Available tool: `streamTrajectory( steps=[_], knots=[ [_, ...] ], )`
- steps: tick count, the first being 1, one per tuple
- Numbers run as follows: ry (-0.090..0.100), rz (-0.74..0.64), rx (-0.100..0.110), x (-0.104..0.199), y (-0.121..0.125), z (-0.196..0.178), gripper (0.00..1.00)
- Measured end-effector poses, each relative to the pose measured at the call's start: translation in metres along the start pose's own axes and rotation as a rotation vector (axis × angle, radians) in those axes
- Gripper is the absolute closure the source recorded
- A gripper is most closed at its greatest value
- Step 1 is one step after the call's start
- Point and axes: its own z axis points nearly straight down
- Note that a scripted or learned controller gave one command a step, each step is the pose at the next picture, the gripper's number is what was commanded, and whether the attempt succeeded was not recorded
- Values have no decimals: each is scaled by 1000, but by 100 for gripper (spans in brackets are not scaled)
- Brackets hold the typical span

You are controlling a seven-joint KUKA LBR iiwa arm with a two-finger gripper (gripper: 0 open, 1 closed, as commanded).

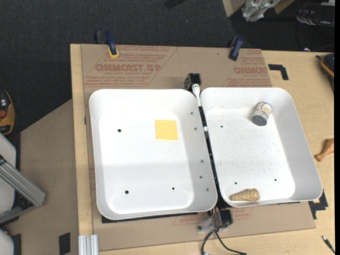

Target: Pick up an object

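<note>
A yellow square [166, 130] lies flat near the left bin's [106, 195] centre, a small can [261, 113] sits toward the right bin's [303, 163] far edge, a tan cone-shaped piece [244, 195] against its near rim.

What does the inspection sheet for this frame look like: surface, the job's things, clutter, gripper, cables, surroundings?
Surface: brown bench board with red print, bearing a left white bin and a right white bin side by side.
Job's things: flat yellow square in the left bin; small grey-and-white can lying near the right bin's far edge; tan cone-shaped piece at its near edge.
Clutter: nothing seen.
Gripper: metal assembly at the top edge, above the bench; fingers unclear.
Cables: black cable below the bins' near junction.
Surroundings: two blue clamps on the board's far edge; dark carpet.
</note>
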Motion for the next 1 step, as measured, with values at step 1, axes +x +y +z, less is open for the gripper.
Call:
streamTrajectory(
  steps=[1],
  knots=[
    [2, -3, 33, 75, -5, 135, 100]
  ],
)
